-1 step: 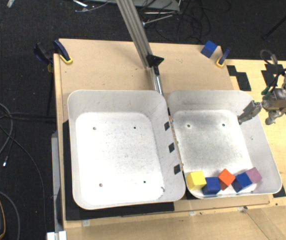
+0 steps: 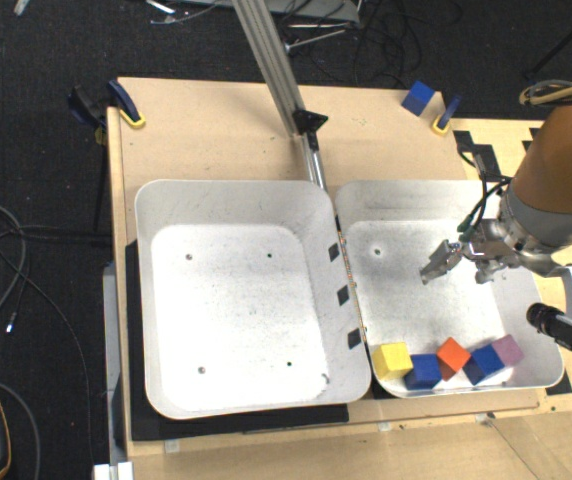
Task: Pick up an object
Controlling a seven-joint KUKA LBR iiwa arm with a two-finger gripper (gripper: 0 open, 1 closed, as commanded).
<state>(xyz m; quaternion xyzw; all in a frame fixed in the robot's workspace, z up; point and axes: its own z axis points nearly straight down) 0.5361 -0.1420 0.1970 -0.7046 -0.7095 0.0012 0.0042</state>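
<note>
The gripper [image 2: 456,261] hangs over the middle of the right bin [image 2: 396,203] with nothing between its fingers; whether they are wide or narrow I cannot tell. The blocks crowd the bin's wall at 6 o'clock: a yellow block [image 2: 392,358], two blue blocks [image 2: 424,371] [image 2: 484,364], an orange block [image 2: 453,355] between them, and a purple block [image 2: 507,349] at the row's 3 o'clock end. They look like small, matte cubes, touching. Packed against the wall, they probably leave little finger room. The left bin [image 2: 166,208] sits at 9 o'clock.
</note>
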